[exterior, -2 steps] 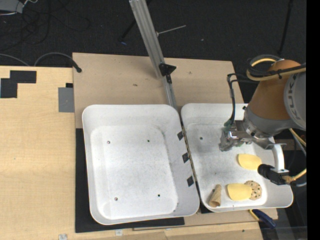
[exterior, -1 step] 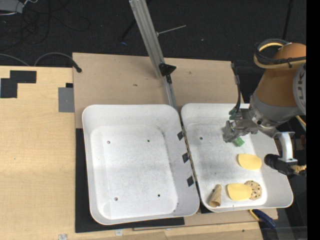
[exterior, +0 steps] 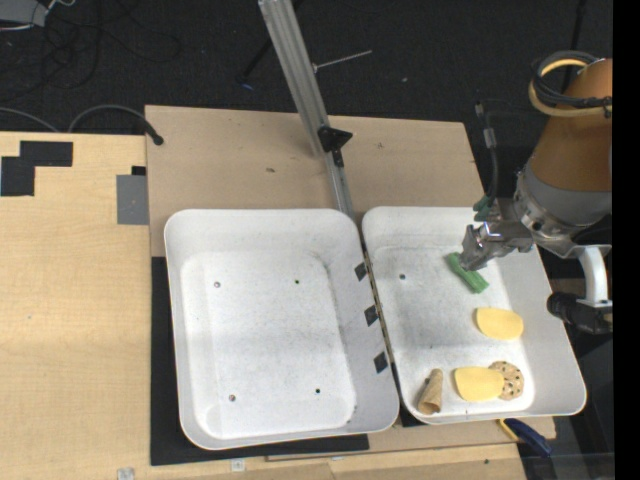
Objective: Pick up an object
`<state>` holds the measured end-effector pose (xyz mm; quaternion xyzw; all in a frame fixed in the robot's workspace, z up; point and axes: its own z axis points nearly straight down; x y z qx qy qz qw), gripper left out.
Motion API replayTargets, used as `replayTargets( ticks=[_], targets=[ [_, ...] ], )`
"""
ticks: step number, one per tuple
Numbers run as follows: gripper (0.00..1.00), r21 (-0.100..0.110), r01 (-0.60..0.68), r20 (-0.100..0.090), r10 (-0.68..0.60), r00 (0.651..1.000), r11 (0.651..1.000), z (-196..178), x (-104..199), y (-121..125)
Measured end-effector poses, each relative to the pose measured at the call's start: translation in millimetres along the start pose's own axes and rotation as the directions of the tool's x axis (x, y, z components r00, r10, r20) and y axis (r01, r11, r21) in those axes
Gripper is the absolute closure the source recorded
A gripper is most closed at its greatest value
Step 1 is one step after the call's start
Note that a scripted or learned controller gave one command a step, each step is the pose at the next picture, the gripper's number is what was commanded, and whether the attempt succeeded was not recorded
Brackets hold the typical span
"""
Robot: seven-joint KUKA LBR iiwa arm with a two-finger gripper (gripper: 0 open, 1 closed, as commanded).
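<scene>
In the right bin [exterior: 420, 230] a green flat piece [exterior: 469, 274] lies near the upper right. My gripper [exterior: 476, 250] hangs over that piece's upper end, coming in from the right under the grey arm with its orange band [exterior: 580, 88]. Lower in the same bin sit a yellow oval piece [exterior: 498, 323], a second yellow piece [exterior: 476, 384], a round cookie [exterior: 508, 379] touching it, and a tan cone [exterior: 431, 392]. Whether anything sits between the fingers I cannot tell.
The left bin [exterior: 262, 323] stands beside the right one, joined by black clips [exterior: 371, 314]. A slanted aluminium rail [exterior: 300, 88] rises behind the bins. Wooden bench surface surrounds them, with cables on the dark floor behind.
</scene>
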<state>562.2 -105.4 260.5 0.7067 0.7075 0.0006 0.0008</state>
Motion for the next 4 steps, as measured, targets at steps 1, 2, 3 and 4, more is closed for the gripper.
replayTargets(
  ticks=[1,2,3,4],
  targets=[
    [1.0,0.006,0.002,-0.002,-0.002,1.0,1.0,-4.2,47.6,-12.4],
    [1.0,0.007,0.002,-0.002,-0.002,1.0,1.0,-3.3,91.3,-18.0],
    [1.0,0.009,0.003,-0.002,-0.003,1.0,1.0,9.3,144.0,-18.8],
    [1.0,0.009,0.003,-0.002,-0.003,1.0,1.0,8.6,189.2,-35.9]
  ],
)
